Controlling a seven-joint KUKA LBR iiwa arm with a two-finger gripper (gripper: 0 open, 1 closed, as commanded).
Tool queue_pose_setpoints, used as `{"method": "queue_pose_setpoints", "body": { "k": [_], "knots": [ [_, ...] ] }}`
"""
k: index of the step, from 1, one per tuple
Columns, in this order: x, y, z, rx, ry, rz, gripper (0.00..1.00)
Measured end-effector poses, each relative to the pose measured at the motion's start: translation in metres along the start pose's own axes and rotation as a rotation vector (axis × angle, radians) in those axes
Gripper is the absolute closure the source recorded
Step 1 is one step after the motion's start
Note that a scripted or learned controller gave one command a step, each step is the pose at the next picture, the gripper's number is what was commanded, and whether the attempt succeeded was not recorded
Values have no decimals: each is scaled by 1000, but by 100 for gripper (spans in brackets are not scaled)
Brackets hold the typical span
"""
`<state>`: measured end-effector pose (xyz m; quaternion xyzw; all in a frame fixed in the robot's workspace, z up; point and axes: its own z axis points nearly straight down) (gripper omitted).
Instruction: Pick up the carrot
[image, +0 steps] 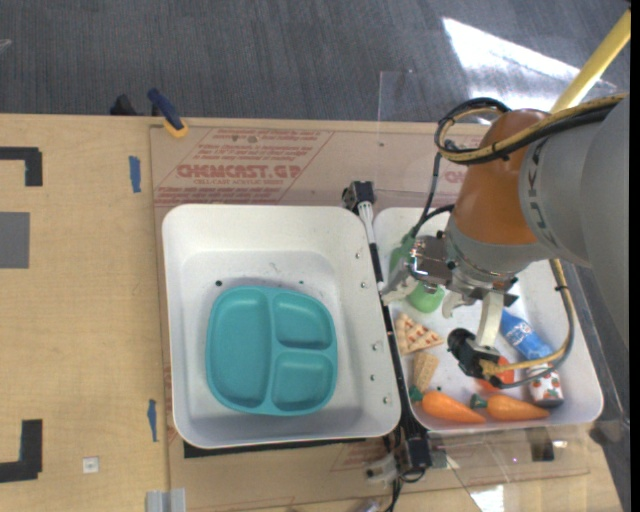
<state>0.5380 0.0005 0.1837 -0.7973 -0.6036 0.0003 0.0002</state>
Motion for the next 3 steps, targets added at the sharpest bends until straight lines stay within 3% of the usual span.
{"method": "queue_pose_setpoints", "body": {
  "k": [1, 2, 3],
  "knots": [
    [-18, -56, -29, 5, 1, -378, 0],
    [-62, -42, -52, -6, -3, -690, 0],
    [11, -62, -33, 5, 4, -627, 0]
  ]
}}
